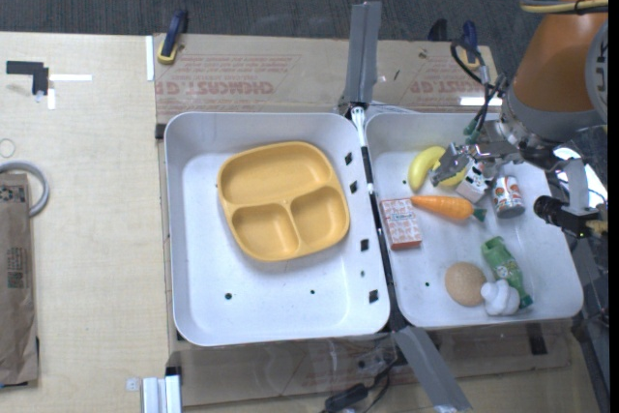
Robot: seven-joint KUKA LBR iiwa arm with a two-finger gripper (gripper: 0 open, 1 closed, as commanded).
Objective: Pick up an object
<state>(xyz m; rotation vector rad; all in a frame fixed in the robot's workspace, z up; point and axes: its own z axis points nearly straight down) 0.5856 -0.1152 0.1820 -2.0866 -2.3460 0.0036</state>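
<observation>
Gripper: we see the gripper (453,171) low in the right bin (561,305), at its 11 o'clock; we cannot tell its state.
Banana: the banana (422,165) lies touching the gripper's 9 o'clock side.
Handling: we judge it light, smooth and curved; take it across the middle.
Neighbours: the carrot (443,206) lies at the gripper's 6 o'clock.
Unclear: the small can (507,196) sits partly behind cabling.

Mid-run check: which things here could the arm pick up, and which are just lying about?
Job: gripper over the right bin; banana, carrot, small box, can, egg, green bottle.

Lying about: yellow divided plate in the left bin; clamps on the cardboard behind.
</observation>
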